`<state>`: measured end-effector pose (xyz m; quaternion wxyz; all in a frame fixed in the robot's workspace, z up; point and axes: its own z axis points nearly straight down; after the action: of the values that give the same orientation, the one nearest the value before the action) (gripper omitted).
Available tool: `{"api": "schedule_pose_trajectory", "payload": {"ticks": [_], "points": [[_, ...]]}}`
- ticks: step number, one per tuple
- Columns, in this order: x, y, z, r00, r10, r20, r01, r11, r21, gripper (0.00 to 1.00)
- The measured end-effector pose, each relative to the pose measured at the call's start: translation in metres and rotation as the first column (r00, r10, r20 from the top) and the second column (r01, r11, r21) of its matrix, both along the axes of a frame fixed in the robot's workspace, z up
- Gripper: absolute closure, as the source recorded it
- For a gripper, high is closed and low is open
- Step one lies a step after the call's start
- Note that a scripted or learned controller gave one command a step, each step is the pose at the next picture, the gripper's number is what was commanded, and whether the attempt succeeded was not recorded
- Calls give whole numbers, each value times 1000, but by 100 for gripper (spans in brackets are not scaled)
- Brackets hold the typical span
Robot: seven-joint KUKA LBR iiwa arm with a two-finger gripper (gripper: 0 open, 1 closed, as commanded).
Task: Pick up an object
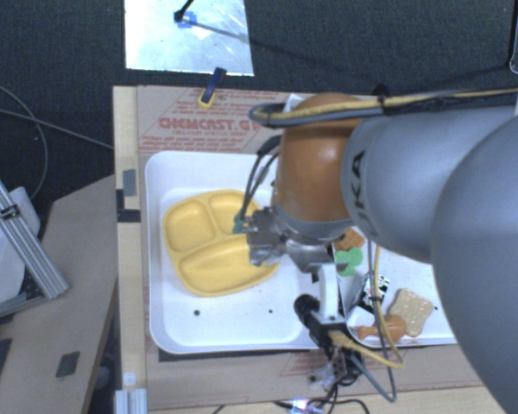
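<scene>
Over both bins the big grey arm point(432, 188) takes up most of the right side, with its orange band point(315, 171) sitting right above the wrist, so honestly the gripper point(268, 244) is mostly buried under it. Can't tell what state it's in or whether it's got anything.

Next biggest is the left white bin point(216, 326), and in it the yellow divided tray point(203, 240), lying with its long axis running roughly top-left to bottom-right. Its right edge looks tucked right under the wrist, so I'd guess that's the closest pick, just to the gripper's left in the view.

Smaller stuff sits in the right bin: a tan cracker-shaped piece point(412, 310), an orange bit point(393, 328) beside it, and a green piece point(349, 260) by the wrist.
</scene>
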<state>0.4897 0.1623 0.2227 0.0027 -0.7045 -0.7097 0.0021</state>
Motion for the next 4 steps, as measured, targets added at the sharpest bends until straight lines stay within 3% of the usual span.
{"api": "schedule_pose_trajectory", "payload": {"ticks": [1,2,3,4], "points": [[33,-31,120,1000,-5,22,5,1000,2,100],[54,-21,-135,1000,-7,1,7,1000,-2,100],[2,-26,-134,999,-5,32,5,1000,5,100],[31,-117,-32,1000,-13,18,13,1000,-3,100]]}}
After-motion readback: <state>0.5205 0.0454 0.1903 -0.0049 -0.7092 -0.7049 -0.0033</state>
